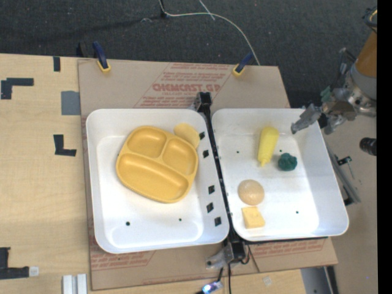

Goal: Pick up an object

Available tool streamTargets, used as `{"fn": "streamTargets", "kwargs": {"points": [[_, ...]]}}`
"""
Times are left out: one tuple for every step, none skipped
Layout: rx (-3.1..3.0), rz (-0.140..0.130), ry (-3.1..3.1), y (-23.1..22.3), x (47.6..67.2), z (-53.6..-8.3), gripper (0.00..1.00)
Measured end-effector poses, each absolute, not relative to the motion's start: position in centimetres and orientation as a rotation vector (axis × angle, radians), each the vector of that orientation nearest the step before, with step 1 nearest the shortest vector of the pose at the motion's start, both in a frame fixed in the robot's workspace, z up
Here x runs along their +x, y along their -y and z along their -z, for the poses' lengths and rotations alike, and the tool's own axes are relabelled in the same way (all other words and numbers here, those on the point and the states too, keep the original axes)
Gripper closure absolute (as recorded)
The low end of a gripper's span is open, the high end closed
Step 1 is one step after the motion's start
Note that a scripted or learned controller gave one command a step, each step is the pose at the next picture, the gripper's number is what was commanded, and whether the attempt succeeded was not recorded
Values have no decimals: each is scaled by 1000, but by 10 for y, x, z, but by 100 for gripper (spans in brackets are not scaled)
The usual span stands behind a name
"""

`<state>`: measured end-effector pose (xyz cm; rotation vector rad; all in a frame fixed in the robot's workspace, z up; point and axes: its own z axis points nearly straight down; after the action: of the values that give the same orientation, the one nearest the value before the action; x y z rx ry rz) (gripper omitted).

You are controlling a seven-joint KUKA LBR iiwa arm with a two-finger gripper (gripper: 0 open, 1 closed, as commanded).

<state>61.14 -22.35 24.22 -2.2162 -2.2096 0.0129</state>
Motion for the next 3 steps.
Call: {"fn": "streamTargets", "kwargs": {"points": [[-2220, -2, 2222, 223, 614, -251, 0], [-2217, -6, 2221, 222, 617, -206, 0], [-2215, -6, 2221, 216, 626, -153, 0]]}}
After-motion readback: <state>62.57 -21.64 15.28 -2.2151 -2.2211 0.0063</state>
